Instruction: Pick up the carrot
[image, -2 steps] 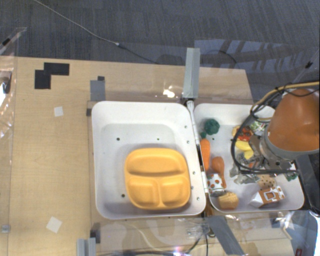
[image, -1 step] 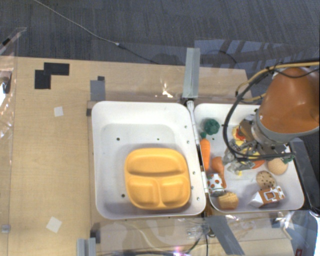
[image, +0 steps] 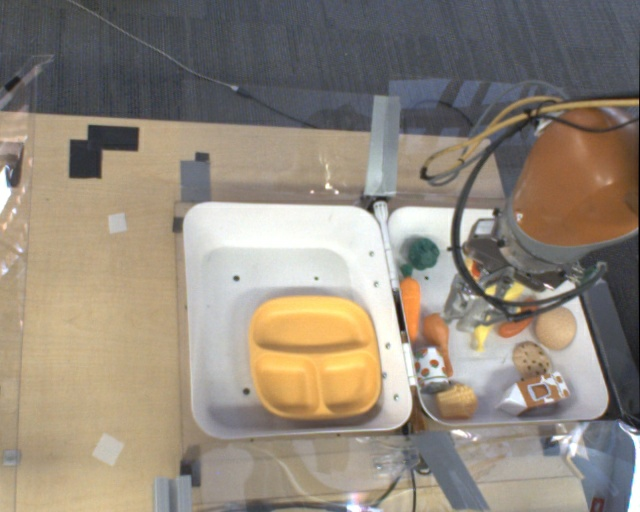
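- The carrot (image: 409, 301) lies in the right bin (image: 596, 400), tight against its left wall, pointing far to near, with a green lump (image: 423, 252) just beyond it.
- It looks like a light, stiff, smooth toy, likely to slip.
- Best pinched across its thick middle, though the wall crowds one side.
- The gripper (image: 472, 305) hangs to its right, over yellow bits; whether its fingers are spread I cannot tell.

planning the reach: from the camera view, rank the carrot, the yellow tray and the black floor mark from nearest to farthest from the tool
1. carrot, in the right bin, just left of the tool
2. yellow tray, in the left bin
3. black floor mark, far upper left on the bench
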